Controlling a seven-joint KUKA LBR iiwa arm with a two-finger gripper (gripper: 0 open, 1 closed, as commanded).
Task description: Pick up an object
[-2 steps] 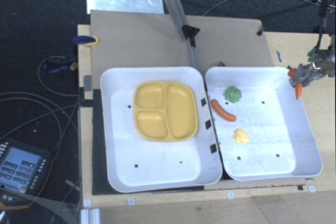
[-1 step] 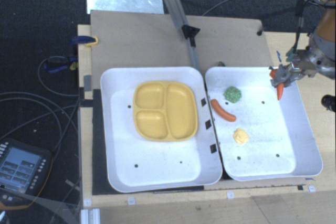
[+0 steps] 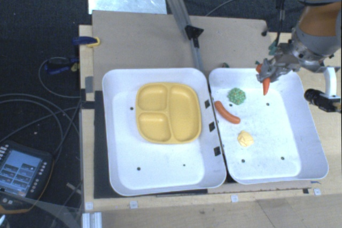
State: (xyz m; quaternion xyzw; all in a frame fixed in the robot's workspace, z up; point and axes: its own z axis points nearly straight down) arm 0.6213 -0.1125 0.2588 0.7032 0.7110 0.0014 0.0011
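Here the pincer (image 3: 269, 75) grips a small orange carrot (image 3: 265, 85), its tip hanging downward.

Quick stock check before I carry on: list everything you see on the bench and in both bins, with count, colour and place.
White bins: two, side by side on the bench.
Divided plate: one, yellow, three compartments, in the left bin.
Broccoli piece: one, green, right bin, upper middle.
Sausage: one, orange-red, right bin near its left wall.
Yellow lump: one, pale yellow, right bin centre.
Carrot: one, orange, hanging tip down from the gripper over the right bin.
Clamp: one, blue and yellow, at the bench's left edge.
Gripper: one, grey, shut on the carrot.
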